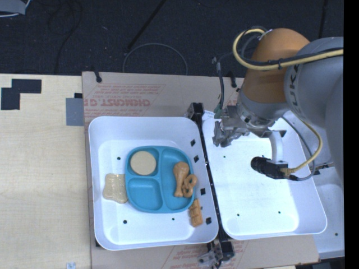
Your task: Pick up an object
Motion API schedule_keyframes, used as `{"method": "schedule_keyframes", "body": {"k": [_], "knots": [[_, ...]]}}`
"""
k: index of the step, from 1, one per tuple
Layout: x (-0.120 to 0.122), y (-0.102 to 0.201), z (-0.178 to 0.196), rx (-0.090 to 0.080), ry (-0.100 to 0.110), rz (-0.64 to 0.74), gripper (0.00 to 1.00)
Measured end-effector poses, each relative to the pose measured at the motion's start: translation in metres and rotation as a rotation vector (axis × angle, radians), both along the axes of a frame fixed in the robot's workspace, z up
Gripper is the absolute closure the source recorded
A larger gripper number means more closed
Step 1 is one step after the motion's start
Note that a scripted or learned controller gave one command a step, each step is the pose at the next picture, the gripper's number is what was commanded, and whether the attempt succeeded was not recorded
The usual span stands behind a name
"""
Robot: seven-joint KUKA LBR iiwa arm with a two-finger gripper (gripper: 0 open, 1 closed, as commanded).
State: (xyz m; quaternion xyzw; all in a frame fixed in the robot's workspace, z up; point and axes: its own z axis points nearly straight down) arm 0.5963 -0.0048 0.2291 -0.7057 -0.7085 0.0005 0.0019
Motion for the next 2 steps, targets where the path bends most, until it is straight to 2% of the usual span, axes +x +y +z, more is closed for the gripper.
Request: {"method": "schedule_keyframes", "body": {"k": [1, 2], "knots": [[0.007, 0.052, 0.003, 0.000, -0.001, 0.000, 1.00], [-0.002, 0.096, -0.005, -0.002, 0.001, -0.001, 1.00]]}}
